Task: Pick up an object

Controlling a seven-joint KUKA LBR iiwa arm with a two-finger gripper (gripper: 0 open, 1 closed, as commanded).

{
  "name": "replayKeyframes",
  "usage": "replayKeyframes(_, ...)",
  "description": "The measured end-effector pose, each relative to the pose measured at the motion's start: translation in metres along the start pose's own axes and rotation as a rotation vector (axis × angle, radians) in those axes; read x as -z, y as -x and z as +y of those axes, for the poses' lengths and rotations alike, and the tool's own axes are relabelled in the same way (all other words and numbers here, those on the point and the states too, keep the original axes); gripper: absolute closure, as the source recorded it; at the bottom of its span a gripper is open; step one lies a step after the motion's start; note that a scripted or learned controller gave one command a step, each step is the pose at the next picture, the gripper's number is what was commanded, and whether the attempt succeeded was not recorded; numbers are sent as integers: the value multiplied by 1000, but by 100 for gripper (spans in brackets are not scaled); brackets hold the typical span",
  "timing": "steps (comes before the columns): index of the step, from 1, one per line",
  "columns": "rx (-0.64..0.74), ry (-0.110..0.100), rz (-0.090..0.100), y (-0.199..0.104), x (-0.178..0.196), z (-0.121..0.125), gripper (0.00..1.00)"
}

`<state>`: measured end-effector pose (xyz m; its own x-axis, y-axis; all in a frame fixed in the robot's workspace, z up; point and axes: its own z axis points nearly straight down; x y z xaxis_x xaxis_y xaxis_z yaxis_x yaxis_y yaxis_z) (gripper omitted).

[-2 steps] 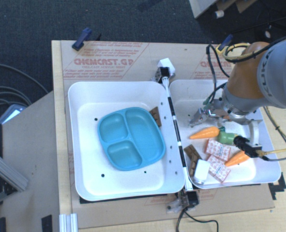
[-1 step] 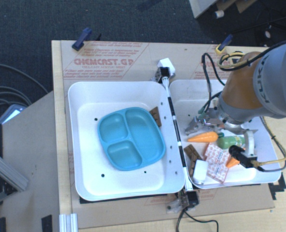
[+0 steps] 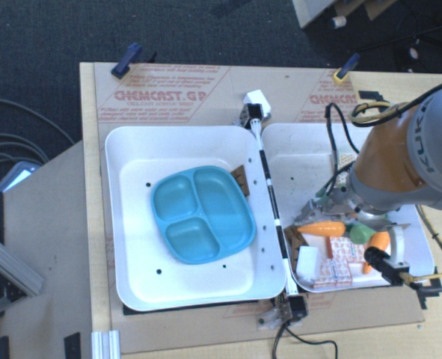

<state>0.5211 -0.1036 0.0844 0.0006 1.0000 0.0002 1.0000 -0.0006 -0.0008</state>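
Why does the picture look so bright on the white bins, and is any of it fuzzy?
In the camera view, the two shallow white bins glare bright under overhead light; the blue three-part plastic plate stays clear and evenly lit. The grey and orange robot arm looks soft and slightly blurred, and it shades the small toys beneath it, like the orange carrot-shaped one.

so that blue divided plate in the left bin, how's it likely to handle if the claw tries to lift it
The blue divided plate looks like stiff moulded plastic, so it probably keeps its shape and is light for its size. It lies flat on the left bin floor with a low rounded rim, so a grasp from above may slip off. A push would more likely slide it than tip it.
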Motion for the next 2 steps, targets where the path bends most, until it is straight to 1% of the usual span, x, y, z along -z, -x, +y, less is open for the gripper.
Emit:
replayKeyframes(1,1,2,-1,40,45,103,0)
replayKeyframes(2,0,-2,1,39,8,63,0)
